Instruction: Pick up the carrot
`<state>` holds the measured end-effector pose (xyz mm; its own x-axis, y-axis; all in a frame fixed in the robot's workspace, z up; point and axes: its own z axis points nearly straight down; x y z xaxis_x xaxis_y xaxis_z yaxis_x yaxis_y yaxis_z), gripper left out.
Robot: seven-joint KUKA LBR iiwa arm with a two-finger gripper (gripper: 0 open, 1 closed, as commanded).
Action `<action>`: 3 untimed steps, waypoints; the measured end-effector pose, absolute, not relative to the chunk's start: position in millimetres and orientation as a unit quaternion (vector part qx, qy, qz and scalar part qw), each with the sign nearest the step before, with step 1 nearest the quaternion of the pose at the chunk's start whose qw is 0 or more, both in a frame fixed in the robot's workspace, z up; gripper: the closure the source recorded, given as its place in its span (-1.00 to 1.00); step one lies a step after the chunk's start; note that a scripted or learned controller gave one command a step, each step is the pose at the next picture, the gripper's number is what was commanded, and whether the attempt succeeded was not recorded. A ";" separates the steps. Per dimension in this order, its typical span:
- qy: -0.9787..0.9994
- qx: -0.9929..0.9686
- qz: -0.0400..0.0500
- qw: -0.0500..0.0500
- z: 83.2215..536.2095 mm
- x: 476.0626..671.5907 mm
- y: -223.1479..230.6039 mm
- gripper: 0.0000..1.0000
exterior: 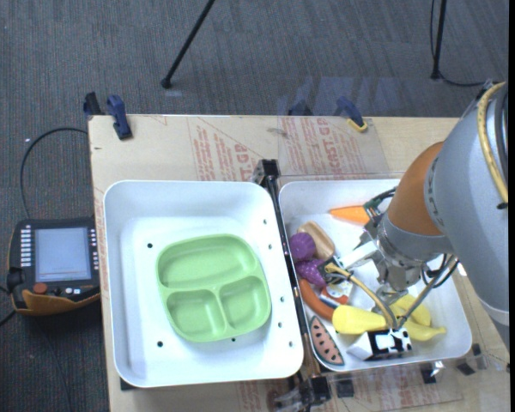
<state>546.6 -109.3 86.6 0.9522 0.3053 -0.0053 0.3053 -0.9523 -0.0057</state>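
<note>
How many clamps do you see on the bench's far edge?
3: a blue clamp at the far-left corner, another blue clamp and a fainter one above the right bin. Others may be hidden.

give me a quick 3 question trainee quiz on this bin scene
1. True or false: the carrot lies in the bin with the green tray.
2. Which toy sits at the right bin's near left corner? A watermelon slice B carrot C grapes
3. Fill in: the green tray has ___ compartments.

Key
1. False: it lies at the right bin's far side, beside the arm.
2. A, the watermelon slice.
3. Three.
</note>
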 end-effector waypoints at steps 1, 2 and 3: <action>-0.132 -0.991 0.003 0.002 86.4 596.0 -149.9 -1.00; -0.102 -0.995 0.002 0.004 86.0 619.8 -95.4 -1.00; -0.097 -0.995 0.004 0.003 86.0 595.7 -82.4 -1.00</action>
